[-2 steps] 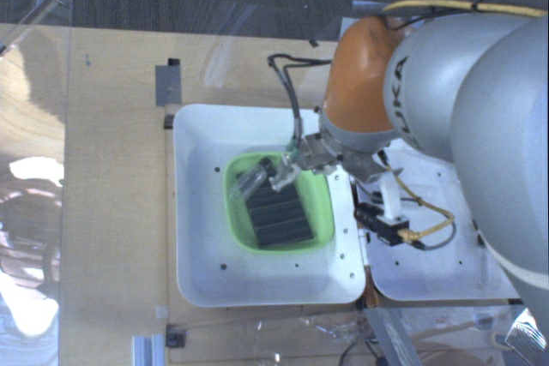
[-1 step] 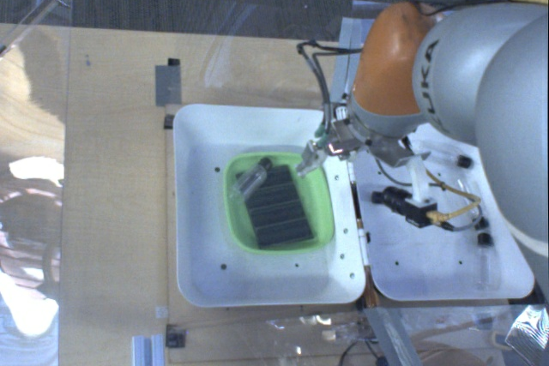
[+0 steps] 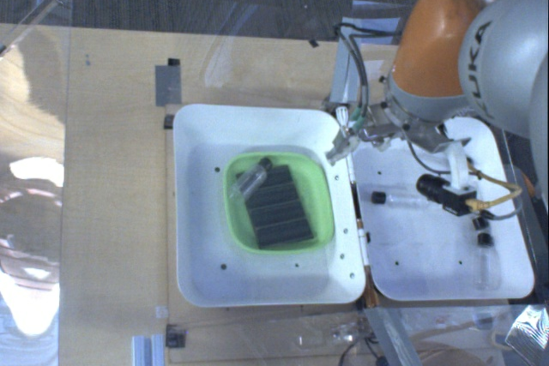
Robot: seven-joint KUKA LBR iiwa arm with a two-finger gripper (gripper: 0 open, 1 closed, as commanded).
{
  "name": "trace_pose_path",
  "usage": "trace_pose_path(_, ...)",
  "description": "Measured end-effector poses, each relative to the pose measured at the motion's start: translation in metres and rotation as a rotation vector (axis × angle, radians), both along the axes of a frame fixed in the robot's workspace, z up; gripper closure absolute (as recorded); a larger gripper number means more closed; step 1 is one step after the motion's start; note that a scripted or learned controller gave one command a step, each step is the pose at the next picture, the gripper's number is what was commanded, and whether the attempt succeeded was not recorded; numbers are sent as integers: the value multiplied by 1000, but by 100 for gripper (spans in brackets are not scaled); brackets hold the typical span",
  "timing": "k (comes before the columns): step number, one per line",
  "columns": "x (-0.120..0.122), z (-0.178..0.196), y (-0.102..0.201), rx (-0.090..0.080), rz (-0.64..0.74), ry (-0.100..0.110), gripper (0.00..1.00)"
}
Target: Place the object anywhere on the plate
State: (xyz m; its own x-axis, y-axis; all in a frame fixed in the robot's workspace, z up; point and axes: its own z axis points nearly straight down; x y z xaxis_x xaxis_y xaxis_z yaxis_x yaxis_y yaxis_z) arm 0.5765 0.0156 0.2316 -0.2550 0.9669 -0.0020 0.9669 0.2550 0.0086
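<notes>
Pincer (image 3: 341, 146) hangs by left bin (image 3: 184, 184) right wall, can't tell if wide or narrow. Dark ribbed block (image 3: 276, 206) lies on green plate (image 3: 232, 214), clear tube (image 3: 250, 177) touching it; placing looks done, next prob lift arm clear

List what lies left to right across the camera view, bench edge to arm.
Bare wooden bench → left white bin → green plate → dark ridged block → right white bin → grey arm.
</notes>
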Motion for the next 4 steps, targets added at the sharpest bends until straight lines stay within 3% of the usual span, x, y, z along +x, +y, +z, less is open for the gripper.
trace_pose_path(1,12,-6,-35,-1,12,0,0)
trace_pose_path(2,-57,53,-92,-2,24,0,0)
trace_pose_path(3,-87,27,-212,-4,107,1,0)
trace_pose_path(4,-87,100,-222,-9,315,-3,0)
